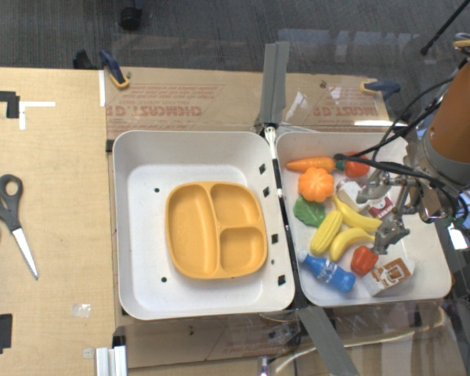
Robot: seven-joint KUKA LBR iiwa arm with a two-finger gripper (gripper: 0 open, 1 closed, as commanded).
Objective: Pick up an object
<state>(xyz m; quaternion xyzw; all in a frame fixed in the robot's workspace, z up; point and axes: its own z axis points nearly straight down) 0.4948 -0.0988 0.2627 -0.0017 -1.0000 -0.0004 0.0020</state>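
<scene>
The right bin point(435, 284) holds several toy foods: a carrot point(310, 164), an orange point(316, 184), a green piece point(309, 211), a corn cob point(326, 233), two bananas point(352, 229), a red pepper point(363, 259), a blue bottle point(330, 273) and a small carton point(391, 275). My gripper point(381, 210) hangs over the middle right of this bin, above the bananas and the red pepper. Its two metal fingers point(390, 233) stand apart with nothing between them. A red object point(356, 167) lies partly behind the cables.
The left bin point(133, 233) holds a yellow divided plate point(216, 229). Scissors point(14, 218) lie on the wooden bench at far left. Cables point(403, 131) and the orange-banded arm point(458, 116) crowd the right bin's far right side.
</scene>
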